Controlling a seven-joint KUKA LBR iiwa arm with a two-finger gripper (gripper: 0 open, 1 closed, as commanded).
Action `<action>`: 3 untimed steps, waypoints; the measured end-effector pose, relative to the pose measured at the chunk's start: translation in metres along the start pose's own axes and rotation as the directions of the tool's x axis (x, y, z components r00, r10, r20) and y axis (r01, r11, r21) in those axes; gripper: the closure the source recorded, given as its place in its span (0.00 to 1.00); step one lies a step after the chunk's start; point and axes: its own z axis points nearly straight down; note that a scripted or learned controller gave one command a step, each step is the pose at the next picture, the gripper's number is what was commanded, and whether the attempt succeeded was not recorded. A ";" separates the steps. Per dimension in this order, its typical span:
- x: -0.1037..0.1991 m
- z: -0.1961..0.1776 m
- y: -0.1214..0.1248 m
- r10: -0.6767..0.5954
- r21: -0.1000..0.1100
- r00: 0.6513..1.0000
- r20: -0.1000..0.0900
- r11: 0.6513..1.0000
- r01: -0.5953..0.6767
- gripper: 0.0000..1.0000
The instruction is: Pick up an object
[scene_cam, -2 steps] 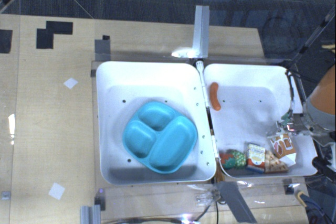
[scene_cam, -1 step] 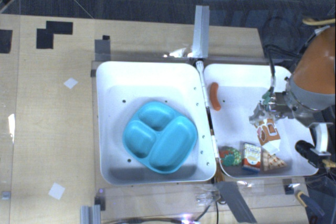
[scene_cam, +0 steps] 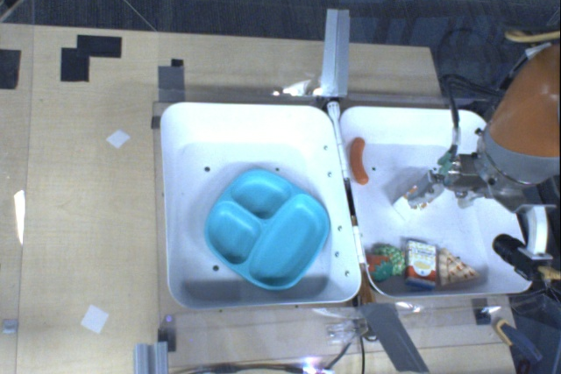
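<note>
Gripper (scene_cam: 419, 195) poised low in right bin (scene_cam: 412, 129), finger state undeterminable. Sausage (scene_cam: 358, 162) lies left; box (scene_cam: 422, 262) sits below, likely candidates.

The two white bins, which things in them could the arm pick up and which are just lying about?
For the job:
two-finger gripper, over the right white bin
orange sausage-shaped toy
green leafy toy
small printed box
tan waffle-patterned wedge

Lying about:
blue three-compartment plastic tray in the left white bin
black squares on the bench
</note>
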 end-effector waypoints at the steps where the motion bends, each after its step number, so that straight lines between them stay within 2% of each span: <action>1: -0.008 0.082 0.078 0.175 -0.022 0.985 0.003 0.984 -0.175 0.00; 2: -0.008 0.042 0.093 0.083 0.000 0.997 0.001 0.997 -0.083 0.00; 3: -0.045 0.103 0.107 0.126 0.002 0.992 0.002 0.992 -0.126 0.00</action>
